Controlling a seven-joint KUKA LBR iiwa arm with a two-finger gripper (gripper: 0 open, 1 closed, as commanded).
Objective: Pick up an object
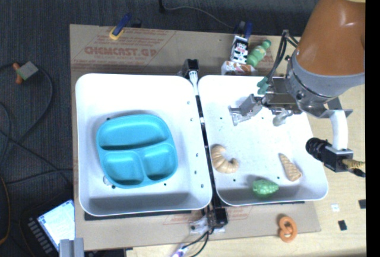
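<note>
Croissant [224,158] by the right bin's [309,131] left wall, green toy [265,187] at its near edge, bread piece [290,167] toward the near right corner; gripper [259,110] above the bin's far half, jaws apart, gripping nothing; blue tray [138,150] in left bin [89,107]

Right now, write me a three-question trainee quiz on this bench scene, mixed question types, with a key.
1. True or false: the blue divided tray lies in the left bin.
2. Which item in the right bin lies nearest its front wall? A) croissant B) green toy C) bread piece
3. Fill in: the orange ring lies ____ the bins, on the bench.

Key: 1 true; 2 B; 3 outside
</note>
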